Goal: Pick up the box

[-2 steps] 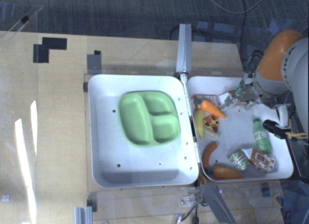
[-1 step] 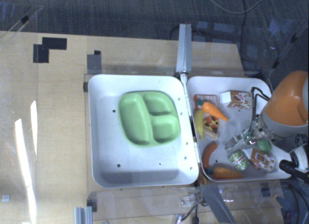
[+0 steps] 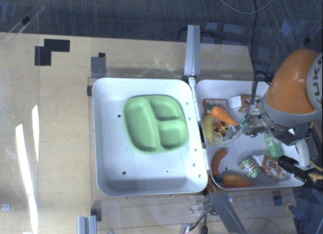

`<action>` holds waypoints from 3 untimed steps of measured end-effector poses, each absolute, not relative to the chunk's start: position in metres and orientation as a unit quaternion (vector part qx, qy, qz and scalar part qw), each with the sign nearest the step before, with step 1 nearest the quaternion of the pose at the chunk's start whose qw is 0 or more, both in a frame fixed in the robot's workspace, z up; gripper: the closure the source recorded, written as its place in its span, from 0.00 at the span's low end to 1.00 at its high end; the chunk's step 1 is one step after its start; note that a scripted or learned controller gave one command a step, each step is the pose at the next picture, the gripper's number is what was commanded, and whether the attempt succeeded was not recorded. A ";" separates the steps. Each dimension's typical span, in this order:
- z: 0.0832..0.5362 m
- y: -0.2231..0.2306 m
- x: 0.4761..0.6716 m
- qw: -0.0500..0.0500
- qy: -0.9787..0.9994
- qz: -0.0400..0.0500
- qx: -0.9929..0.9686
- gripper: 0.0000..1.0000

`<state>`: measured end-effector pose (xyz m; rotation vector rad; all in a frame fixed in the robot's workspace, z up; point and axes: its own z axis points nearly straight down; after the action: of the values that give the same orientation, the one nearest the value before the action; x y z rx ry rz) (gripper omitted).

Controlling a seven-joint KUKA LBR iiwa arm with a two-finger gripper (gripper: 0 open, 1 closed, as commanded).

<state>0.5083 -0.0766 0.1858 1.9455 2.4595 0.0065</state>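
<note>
On the wooden table [image 3: 60, 127], left white bin [image 3: 108, 172] carries a green divided plastic tray [image 3: 155, 122]; right white bin [image 3: 222, 89] holds mixed toy food. Grey-and-orange arm [image 3: 295, 84] hangs over it, gripper [image 3: 247, 127] state undeterminable. Small printed cardboard box [image 3: 274, 166] lies near the front-right corner, ungrasped: approach step; next, likely align over box.

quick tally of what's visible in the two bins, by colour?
Partly hidden by the arm, so this counts only what shows.
Green: 3, the divided tray, the can, the bottle
Orange: 2, the carrot, a carrot-like piece
Yellow: 1, the banana
Reddish-brown: 1, the sausage-like piece
Total: 7
</note>
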 end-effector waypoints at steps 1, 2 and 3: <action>0.089 -0.133 0.499 0.006 0.792 0.003 0.611 0.00; 0.106 -0.145 0.499 0.002 0.691 0.001 0.722 0.00; 0.113 -0.170 0.488 0.002 0.715 0.001 0.699 0.00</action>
<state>0.4881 -0.1702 0.1126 2.1946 2.2436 0.0036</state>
